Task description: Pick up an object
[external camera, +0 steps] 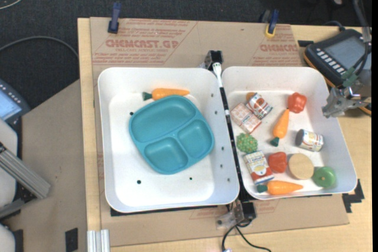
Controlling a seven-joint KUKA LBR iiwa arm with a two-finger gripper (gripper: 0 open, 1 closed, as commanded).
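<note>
The worktop [88, 127] carries two white bins. The left bin [112, 144] holds a teal divided plate [171, 134] with a toy carrot [168, 92] beside it. The right bin [336, 127] gathers small toy foods, seemingly picking stock: another carrot [282, 124], tomato [297, 102], broccoli [247, 143]. The gripper [338, 104] sits at its right rim; its opening cannot be told.

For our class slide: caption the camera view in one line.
Teal divided plate and carrot in left bin; toy foods fill right bin.

Three carrots [170, 92] (one left), two bins [112, 144].
</note>
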